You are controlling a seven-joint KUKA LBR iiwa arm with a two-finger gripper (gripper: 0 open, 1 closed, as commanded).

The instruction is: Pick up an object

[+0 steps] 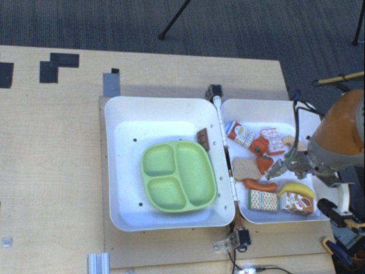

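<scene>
right of centre in the frame, low in the right bin [319, 110], the gripper [279, 169] hangs over the pile of toy food, fingers a little apart with nothing between them. the fingertips sit just above the red pepper piece [264, 164] and near the upper end of the sausage [260, 184]. the grey arm with its orange band [342, 131] comes in from the right edge.

left of the gripper is a slice of bread [246, 168], touching the sausage below it. lower right lies a banana [299, 189] over a small printed box [297, 204]; a green-patterned carton [263, 200] is just beside that at the bin's lower edge. above the gripper are an orange pepper [258, 145], a red and white packet [272, 140] and a tilted milk carton [240, 135] toward upper left of the bin.

left bin [117, 170] holds a green divided plate [178, 176] in its middle, with a small brown block [202, 136] near its upper right, close to the divider between bins.
</scene>
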